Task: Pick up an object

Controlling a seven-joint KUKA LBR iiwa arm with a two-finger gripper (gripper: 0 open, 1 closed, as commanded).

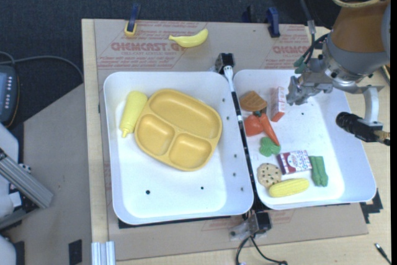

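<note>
The claw hangs over the far part of the right bin, just beside a small red-and-white packet; I cannot tell how it is set. The grey arm reaches in from the right. Also in that bin lie a brown bun, a carrot, a cookie, a corn cob and a small carton. The left bin holds a yellow divided tray and a yellow bottle. A banana lies on the table.
</note>
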